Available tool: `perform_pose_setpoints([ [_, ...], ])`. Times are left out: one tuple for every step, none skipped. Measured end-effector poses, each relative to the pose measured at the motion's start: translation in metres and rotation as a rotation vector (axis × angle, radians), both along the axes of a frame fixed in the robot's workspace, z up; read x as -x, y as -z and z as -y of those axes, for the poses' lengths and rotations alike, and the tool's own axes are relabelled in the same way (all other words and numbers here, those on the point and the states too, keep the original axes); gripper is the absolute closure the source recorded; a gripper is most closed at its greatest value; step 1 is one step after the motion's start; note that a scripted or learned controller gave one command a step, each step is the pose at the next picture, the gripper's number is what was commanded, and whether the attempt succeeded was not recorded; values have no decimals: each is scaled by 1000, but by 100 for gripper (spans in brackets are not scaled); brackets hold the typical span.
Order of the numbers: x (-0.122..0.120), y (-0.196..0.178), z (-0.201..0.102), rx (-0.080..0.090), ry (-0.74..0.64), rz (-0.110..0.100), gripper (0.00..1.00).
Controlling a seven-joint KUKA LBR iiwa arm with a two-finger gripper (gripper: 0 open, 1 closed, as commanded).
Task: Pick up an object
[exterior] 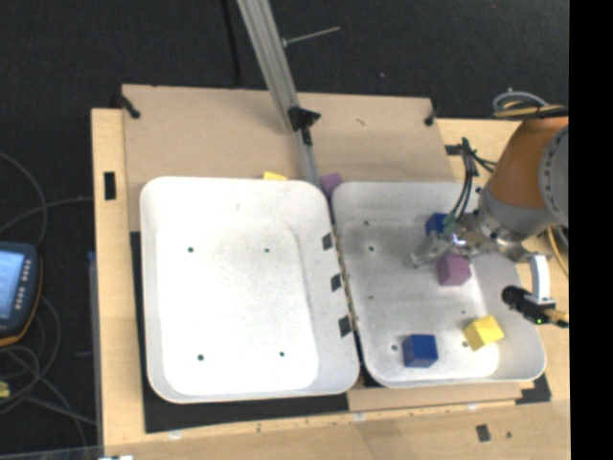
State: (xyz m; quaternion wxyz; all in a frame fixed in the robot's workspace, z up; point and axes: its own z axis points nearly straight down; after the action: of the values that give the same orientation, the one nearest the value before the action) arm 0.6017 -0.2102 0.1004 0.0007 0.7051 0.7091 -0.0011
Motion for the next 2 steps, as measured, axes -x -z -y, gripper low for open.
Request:
perform_pose_setpoints([
  [-2, -15, 1, 1, 0, 7, 100],
  [-1, -15, 1, 1, 0, 6, 0],
])
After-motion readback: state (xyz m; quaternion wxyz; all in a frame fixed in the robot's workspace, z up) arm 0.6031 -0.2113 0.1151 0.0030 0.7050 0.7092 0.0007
